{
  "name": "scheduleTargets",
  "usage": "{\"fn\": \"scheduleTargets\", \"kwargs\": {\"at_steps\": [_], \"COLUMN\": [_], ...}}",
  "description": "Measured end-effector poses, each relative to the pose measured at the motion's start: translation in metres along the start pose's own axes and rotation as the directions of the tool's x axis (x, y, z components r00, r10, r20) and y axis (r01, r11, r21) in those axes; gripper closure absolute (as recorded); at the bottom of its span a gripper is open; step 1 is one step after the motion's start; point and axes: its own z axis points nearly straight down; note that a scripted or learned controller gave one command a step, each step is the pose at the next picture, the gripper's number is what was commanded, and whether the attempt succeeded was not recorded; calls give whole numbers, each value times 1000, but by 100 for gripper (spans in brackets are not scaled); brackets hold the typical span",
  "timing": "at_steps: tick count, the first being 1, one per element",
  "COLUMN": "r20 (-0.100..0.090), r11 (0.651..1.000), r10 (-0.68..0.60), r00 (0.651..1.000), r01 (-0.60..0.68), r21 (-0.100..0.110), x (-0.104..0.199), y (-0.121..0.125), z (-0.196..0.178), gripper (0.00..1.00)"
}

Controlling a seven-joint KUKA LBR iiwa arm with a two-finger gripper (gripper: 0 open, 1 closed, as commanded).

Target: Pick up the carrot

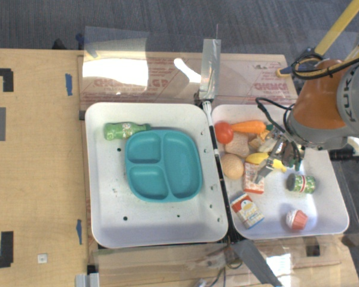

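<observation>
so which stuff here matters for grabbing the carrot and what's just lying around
For the job:
carrot
gripper

Just lying about:
teal divided plate
green bottle
tomato
potato
small can
small carton

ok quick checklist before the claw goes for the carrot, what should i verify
1. Carrot in view, at the far edge of the right bin: ok.
2. Claw over the carrot: not ok, it sits nearer the camera, by the banana.
3. Carrot free of neighbours: not ok, tomato touches its left end.
4. Claw open or shut: cannot tell.
5. Claw carrying nothing: cannot tell.
</observation>
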Motion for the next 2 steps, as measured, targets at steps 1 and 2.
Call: {"fn": "scheduleTargets", "kwargs": {"at_steps": [1,2], "r20": [1,5], "r11": [935,885], "r10": [353,466], "r00": [935,885], "r01": [-353,-466], "r21": [0,-8], "x": [-22,24], "y": [46,23], "z": [0,-1], "gripper": [0,0]}}
